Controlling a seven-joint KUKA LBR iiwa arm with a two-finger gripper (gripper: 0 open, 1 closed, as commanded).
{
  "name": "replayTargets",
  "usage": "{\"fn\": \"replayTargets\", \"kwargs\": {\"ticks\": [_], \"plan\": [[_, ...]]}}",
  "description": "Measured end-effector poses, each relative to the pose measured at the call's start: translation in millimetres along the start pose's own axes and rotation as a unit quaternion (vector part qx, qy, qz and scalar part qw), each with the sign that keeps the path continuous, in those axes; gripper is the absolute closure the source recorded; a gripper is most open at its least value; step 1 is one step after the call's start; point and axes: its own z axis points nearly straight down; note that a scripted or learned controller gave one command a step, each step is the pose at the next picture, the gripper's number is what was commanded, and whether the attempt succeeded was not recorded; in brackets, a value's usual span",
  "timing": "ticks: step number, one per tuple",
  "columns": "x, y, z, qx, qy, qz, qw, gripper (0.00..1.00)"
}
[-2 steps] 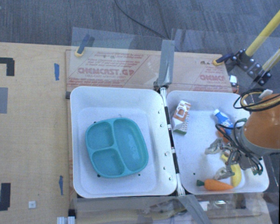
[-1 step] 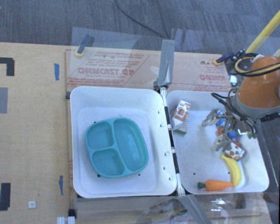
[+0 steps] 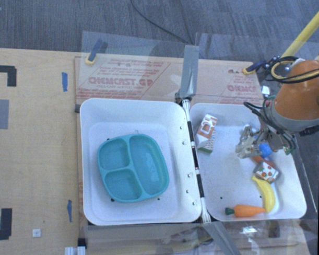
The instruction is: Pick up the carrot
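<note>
carrot (image 3: 249,210) lying at lower right of frame, against the near wall of the right bin (image 3: 221,152), long axis left-right, touching banana (image 3: 267,192). pincer (image 3: 249,144) above it, toward upper right; jaw width impossible to tell.

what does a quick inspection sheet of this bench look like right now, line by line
surface: two white bins side by side, left bin and right bin, on a wooden bench
job's things: carrot lies at the near edge of the right bin, its tip by the banana
clutter: banana, small carton and a small packet in the right bin; teal divided plate in the left bin
grippers: hand hangs over the right bin, away from the carrot
cables: dark cable on the floor beyond the bench; cables at the wrist
surroundings: grey floor, clear sheets behind the bins, blue tape marks
</note>
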Motion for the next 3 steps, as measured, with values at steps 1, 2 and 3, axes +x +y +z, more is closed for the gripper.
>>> {"fn": "replayTargets", "kwargs": {"ticks": [1, 2, 3], "plan": [[0.3, -0.5, 0.1, 0.0, 0.0, 0.0, 1.0, 0.0], [31.3, 43.1, 10.5, -0.004, 0.008, -0.222, 0.9751, 0.0], [-58.6, 3.5, 13.0, -0.001, 0.004, -0.211, 0.9776, 0.0]]}}
